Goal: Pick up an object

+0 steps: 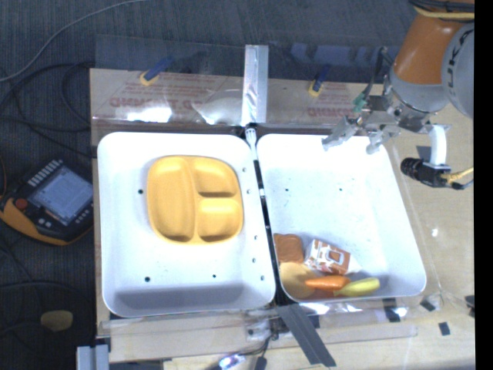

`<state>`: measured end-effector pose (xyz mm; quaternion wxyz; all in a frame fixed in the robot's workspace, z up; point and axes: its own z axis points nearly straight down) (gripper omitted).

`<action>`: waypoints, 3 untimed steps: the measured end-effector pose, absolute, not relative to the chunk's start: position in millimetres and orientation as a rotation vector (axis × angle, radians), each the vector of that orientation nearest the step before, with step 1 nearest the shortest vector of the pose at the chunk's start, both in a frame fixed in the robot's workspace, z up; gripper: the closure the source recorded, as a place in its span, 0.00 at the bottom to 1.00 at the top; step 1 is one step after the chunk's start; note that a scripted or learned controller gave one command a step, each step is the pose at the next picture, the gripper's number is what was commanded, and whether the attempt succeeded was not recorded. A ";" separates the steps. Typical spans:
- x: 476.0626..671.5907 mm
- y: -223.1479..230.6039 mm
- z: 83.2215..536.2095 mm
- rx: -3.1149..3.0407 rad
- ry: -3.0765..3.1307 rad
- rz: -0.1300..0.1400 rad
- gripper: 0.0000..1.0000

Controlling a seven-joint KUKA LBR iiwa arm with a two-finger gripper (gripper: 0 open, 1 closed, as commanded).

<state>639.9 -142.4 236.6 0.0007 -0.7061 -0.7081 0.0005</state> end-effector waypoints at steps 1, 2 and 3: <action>537.5 -223.8 183.1 -1.983 -2.436 0.003 0.00; 483.7 -136.9 168.5 -1.985 -2.432 0.001 0.00; 484.6 -99.2 100.2 -2.019 -2.409 -0.001 0.00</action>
